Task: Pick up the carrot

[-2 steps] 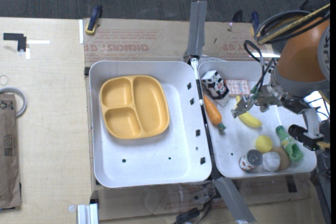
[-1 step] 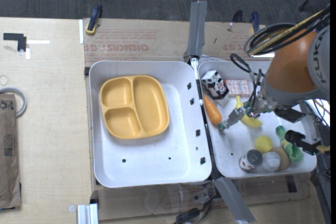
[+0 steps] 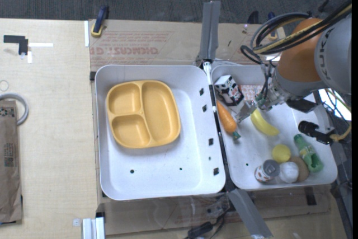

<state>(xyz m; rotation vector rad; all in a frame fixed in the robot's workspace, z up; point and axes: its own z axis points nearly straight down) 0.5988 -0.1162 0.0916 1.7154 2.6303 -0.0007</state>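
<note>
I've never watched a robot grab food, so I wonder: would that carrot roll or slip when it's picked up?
The carrot looks like smooth toy plastic, so probably stiff and light, perhaps slippery. Its round, tapered body might roll or pivot if nudged. It lies against the right bin's left wall, which may limit rolling.

Both bins [image 3: 112,176] are plain white, and the divided plate [image 3: 144,113] in the left one is a warm yellow. The carrot [image 3: 226,117] is orange with a green tip. A yellow banana [image 3: 263,123], a yellow ball [image 3: 281,152] and a white ball [image 3: 289,172] share its bin. A small carton [image 3: 229,89] shows black-and-white cow patches. The arm [image 3: 305,59] is grey with an orange band. The tabletop [image 3: 45,120] is pale wood.
</note>
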